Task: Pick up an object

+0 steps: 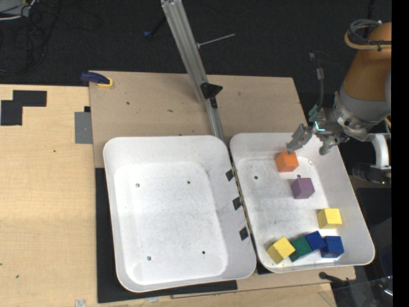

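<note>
While the hand (pixel 313 138) hangs open and empty above the orange cube (pixel 287 161) near the right bin's (pixel 268 261) far wall, an off-centre descent could knock it aside.

Orange cube (pixel 287 161), purple cube (pixel 302 187), possibly speckled white bins (pixel 128 152).

No text, label, brand, number or sign can be read anywhere here: not on the bins (pixel 167 147), the blocks (pixel 301 187), the bench (pixel 153 104) or the arm (pixel 367 75).
</note>
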Robot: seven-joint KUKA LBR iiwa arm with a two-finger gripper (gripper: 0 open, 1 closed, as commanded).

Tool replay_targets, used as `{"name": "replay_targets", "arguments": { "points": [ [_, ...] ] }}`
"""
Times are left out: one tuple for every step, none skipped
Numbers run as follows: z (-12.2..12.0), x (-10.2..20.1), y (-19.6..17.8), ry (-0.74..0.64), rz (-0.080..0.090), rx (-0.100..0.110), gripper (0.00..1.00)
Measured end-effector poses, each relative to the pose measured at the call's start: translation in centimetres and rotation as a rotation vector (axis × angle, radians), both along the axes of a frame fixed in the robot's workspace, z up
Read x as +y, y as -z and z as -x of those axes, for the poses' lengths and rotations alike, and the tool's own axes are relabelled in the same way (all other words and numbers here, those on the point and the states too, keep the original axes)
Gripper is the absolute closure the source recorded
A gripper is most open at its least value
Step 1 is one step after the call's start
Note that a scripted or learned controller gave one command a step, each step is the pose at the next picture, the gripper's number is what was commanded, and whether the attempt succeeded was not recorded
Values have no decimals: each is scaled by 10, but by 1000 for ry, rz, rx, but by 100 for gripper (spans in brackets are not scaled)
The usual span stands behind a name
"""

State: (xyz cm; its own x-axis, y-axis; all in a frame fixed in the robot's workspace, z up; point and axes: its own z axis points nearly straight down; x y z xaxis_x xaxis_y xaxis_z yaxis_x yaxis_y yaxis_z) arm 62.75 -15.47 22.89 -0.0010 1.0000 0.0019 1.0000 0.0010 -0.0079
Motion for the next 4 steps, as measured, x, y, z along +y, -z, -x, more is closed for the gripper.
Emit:
{"name": "replay_targets", "arguments": {
  "points": [
    [-1,0,-3,-2,1,-5,0],
    [3,3,62,1,0,2,0],
    [3,9,108,0,0,0,0],
    [3,10,139,0,1,-5,0]
  ]
}}
